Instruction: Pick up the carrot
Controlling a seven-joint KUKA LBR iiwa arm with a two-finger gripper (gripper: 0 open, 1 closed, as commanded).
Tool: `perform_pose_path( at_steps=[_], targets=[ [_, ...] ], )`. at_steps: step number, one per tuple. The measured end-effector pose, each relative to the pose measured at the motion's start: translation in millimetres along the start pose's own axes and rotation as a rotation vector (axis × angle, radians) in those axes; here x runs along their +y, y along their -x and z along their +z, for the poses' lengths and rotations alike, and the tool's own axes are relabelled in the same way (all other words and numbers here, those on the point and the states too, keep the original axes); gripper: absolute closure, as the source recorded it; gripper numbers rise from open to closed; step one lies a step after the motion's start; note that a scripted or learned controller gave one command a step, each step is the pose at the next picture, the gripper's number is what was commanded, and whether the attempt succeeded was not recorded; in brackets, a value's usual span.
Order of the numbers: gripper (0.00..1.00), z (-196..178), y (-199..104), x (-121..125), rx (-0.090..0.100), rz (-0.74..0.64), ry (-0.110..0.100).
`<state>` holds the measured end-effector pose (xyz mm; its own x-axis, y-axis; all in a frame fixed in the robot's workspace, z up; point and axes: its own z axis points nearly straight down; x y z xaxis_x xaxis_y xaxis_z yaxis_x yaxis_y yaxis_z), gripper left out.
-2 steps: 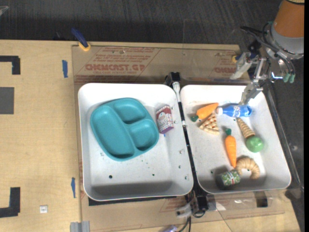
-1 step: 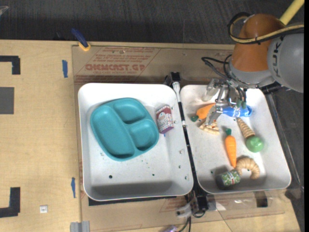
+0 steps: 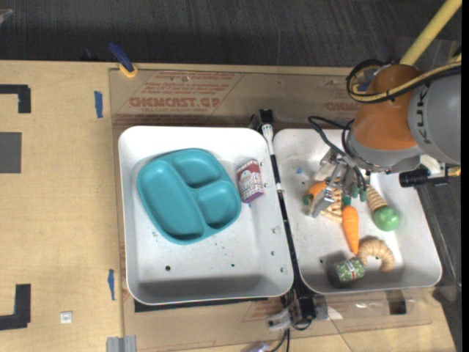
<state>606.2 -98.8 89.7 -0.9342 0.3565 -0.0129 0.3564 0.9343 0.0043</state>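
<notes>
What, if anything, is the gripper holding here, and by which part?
Nothing can be seen held. The gripper hangs over the clutter in the right white bin, while the long orange carrot lies just beside it on the bin floor.

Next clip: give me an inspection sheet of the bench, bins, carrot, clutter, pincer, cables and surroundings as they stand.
Surface: brown cardboard-covered bench bearing two shallow white bins, left bin and right bin.
Job's things: orange tapered carrot lying in the right bin, not lifted.
Clutter: teal plastic divided plate and small red-and-white can in the left bin; green ball, tan croissant and small green can in the right bin.
Pincer: two-finger pincer low over the right bin, above the carrot's top end.
Cables: black cables looped by the orange band.
Surroundings: blue tape strips on the cardboard.
</notes>
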Motion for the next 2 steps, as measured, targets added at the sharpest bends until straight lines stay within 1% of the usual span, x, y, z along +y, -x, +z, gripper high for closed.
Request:
perform_pose_path(
  at_steps=[1,2],
  targets=[
    [0.0,-1,-41,-23,0.0,0.134,0.001],
    [0.0,-2,-83,-33,-0.003,0.532,0.0]
  ],
)
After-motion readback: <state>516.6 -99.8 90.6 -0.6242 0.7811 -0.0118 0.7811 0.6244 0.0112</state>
